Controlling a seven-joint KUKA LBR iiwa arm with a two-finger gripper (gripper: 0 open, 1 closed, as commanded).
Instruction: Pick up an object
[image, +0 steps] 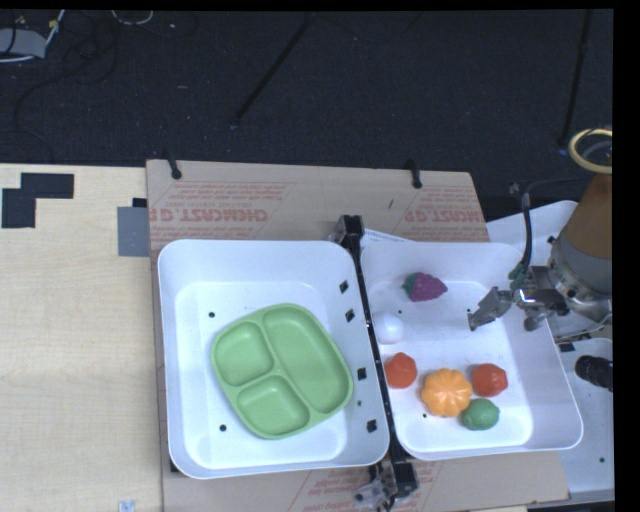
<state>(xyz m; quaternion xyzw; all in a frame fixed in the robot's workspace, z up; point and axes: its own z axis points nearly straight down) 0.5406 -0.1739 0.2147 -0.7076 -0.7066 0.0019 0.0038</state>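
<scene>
Two white bins, six small things and one green plate.

The left bin (190, 300) holds one green divided plate (281, 370). The right bin (540, 420) holds a purple piece (425, 287), a white ball (388, 327), two red pieces (400, 370) (489, 379), an orange pumpkin (446, 391) and a green piece (481, 415). The gripper (490, 308) hangs over the right bin's right part, arm level; whether it is open or closed cannot be told. The cardboard (300, 205) carries mirrored print.

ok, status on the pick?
Gripper over right bin, holding nothing. Purple toy nearest, apart from it. Orange toy and others lie lower. Nothing blocking.
</scene>
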